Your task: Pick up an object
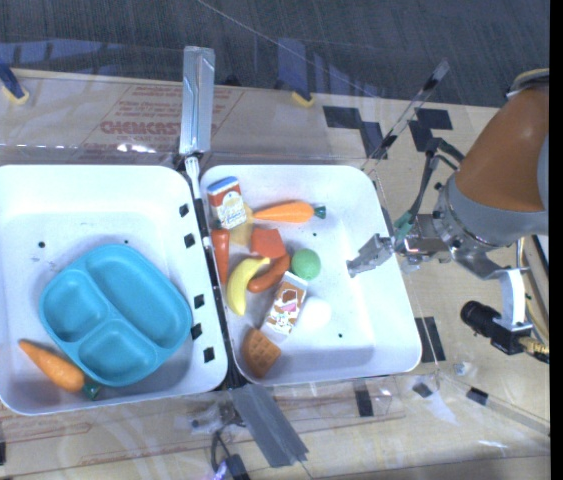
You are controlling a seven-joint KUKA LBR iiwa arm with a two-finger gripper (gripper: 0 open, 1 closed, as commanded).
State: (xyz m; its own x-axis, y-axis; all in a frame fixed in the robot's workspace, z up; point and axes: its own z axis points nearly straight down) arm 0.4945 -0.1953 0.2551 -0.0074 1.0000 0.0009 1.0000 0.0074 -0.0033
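The right bin point(381, 343) holds a pile of toy food along its left side: a small can point(228, 204), an orange carrot point(283, 211), a yellow banana point(242, 282), a green ball point(306, 263), a sausage point(268, 274), a small carton point(285, 307), a white egg point(315, 314) and a brown biscuit point(259, 351). My gripper point(370, 255) hangs at the right bin's right rim, level with the green ball and well to its right. Nothing shows between its fingers.
The left bin point(21, 198) carries a blue divided tray point(116, 313) and a second carrot point(52, 365) at its front left. A metal post point(197, 103) stands behind the wall between the bins. The arm's grey and orange body point(496, 178) fills the right side.
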